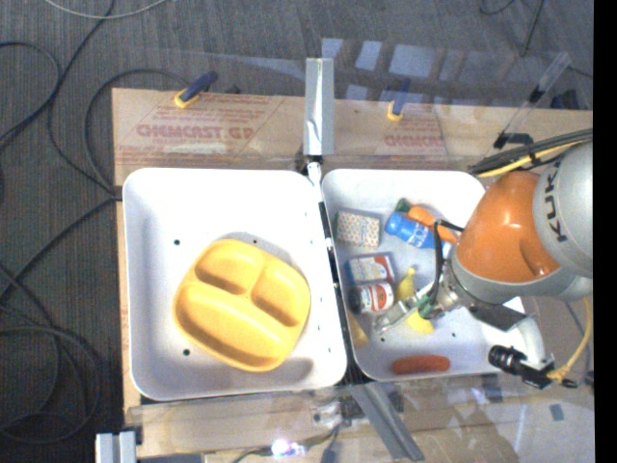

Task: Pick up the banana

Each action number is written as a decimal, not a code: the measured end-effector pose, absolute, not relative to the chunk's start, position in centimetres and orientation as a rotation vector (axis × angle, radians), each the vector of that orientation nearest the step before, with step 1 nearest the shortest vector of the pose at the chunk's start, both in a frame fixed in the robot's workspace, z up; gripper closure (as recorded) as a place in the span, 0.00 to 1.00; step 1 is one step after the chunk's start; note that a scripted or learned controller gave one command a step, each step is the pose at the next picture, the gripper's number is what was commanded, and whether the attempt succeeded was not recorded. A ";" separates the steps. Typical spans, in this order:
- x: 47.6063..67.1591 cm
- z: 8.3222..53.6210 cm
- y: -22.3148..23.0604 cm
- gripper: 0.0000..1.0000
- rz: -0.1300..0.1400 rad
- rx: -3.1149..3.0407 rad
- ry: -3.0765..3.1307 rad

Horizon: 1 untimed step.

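Reaching in from the right: the arm (540, 230) crosses the right bin's far-right side, its orange band bulking over the bin's right half.
Arm pose: the grey body enters at the right edge, the orange band slopes down and left, and the wrist drops toward the middle of the right bin (463, 350).
Gripper (410, 313): low in the right bin, pointing left and down, just beside the banana; its metal parts are small and partly hidden under the wrist.
Gripper state: whether it is released or clenched cannot be told, and nothing is plainly seen between its tips.
Banana (409, 285): in the right bin, near the middle, a small yellow piece standing roughly upright just right of the can; more yellow shows just below the gripper, and whether that is the same piece is unclear.
Can (376, 295): lying beside the banana on its left, red and white label up.
Blue packet (407, 229): toward the bin's far side, above the banana, next to the orange band.
Speckled pad (357, 229): upper left of the right bin.
Red piece (420, 364): long, flat, along the near wall.
Left bin (154, 210): holds a yellow tray (243, 303) with compartments, set at a slant in the middle.
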<state>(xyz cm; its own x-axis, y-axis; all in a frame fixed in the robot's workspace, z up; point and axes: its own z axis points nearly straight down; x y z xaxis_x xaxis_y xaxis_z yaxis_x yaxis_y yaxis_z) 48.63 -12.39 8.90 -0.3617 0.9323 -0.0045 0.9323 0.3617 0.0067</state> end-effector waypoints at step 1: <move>48.4 18.3 -10.3 0.00 -0.001 2.115 2.325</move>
